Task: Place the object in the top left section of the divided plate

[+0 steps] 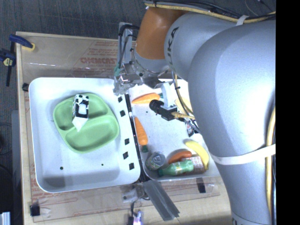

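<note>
Grey arm (225, 102), nearest the lens, hangs over the right bin (164, 139), and I can't tell from up here whether the gripper (123, 81), poised above the divider between bins, is released or clenched. Black-and-white object (81, 108) sits on the green divided plate (86, 137) in the left bin (70, 177), approx. on the ridge by the top left section. I'd judge a nudge could seat it; open room lies left of the plate, w/ bin walls close.

A robot lab, not a home. A big industrial arm (220, 78) reaches over two white bins (42, 172) on a wooden surface (70, 50). Blue clamps (21, 42) grip its edge, and cables (201, 6) trail above.
</note>
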Controlling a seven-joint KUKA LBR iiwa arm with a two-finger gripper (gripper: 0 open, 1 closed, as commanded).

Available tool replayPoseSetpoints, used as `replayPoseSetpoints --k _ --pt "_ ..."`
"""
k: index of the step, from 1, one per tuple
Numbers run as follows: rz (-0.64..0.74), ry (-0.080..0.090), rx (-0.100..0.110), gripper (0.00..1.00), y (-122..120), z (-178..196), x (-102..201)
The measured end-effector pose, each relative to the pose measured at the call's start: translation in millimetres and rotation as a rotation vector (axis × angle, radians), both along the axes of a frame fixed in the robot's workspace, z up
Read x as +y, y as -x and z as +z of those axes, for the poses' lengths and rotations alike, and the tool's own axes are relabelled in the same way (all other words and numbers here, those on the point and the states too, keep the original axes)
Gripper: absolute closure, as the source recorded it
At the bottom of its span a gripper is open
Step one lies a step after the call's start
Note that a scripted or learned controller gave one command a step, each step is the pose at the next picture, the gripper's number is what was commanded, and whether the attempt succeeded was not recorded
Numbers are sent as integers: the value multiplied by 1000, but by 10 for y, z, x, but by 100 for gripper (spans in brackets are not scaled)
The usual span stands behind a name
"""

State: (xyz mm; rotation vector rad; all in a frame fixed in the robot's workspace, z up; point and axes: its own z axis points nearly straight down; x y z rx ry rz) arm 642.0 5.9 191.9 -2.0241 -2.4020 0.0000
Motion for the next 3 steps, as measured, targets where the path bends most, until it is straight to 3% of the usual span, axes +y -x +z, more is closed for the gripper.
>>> replayPoseSetpoints --k 1,2,3 --pt "-115 0 6 100 71 -8 -513" --pt "-9 0 1 100 -149 230 -846" --pt "193 2 -3 100 -152 284 -1553"
